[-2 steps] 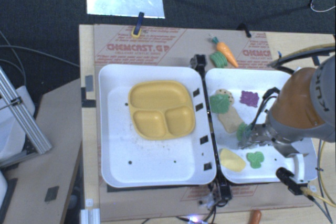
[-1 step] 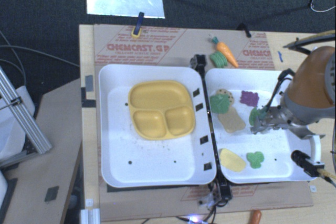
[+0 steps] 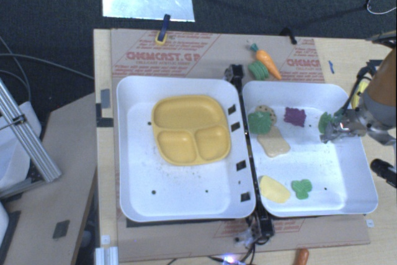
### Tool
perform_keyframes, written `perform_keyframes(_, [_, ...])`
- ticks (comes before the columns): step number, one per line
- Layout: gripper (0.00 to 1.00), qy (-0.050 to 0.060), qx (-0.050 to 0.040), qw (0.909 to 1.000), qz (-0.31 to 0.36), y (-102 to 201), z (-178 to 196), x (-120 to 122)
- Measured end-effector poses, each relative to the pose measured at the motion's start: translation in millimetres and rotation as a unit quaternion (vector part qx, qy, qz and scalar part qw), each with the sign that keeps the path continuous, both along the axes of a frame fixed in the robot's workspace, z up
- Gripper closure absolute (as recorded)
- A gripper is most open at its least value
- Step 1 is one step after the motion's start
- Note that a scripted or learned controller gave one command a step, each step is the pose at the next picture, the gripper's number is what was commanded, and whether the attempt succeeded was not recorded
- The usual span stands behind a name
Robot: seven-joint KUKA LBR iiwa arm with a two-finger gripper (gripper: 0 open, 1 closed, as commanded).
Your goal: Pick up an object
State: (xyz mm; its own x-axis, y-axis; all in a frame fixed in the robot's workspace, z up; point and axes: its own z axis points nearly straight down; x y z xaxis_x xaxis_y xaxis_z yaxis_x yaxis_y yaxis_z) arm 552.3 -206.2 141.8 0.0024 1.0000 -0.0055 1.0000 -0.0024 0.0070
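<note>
My gripper (image 3: 335, 131) reaches into the right bin (image 3: 347, 164) from the right, near its right wall. A dark green leafy toy (image 3: 324, 121) sits right at the gripper's tip, touching it on the left side. Whether it is gripped is hidden at this scale. Other objects in the right bin are a round green toy with a spotted top (image 3: 260, 120), a purple piece (image 3: 294, 116), a beige flat piece (image 3: 273, 144), a yellow piece (image 3: 274, 189) and a small green piece (image 3: 301, 188).
The left bin (image 3: 139, 189) holds a yellow divided plate (image 3: 189, 128). A toy carrot (image 3: 267, 61) and a green piece (image 3: 258, 71) lie on the cardboard behind the right bin. The grey arm with its orange band (image 3: 378, 102) stands over the bench's right edge.
</note>
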Motion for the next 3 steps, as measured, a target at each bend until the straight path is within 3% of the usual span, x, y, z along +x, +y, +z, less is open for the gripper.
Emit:
perform_keyframes(1, [1.00, 0.000, 0.0027, 1.0000, 0.005, 46, 43, 12])
perform_keyframes(2, [1.00, 0.000, 0.0028, 1.0000, 0.005, 82, 97, 2])
perform_keyframes(3, [1.00, 0.000, 0.0033, 1.0000, 0.006, 137, 161, -13])
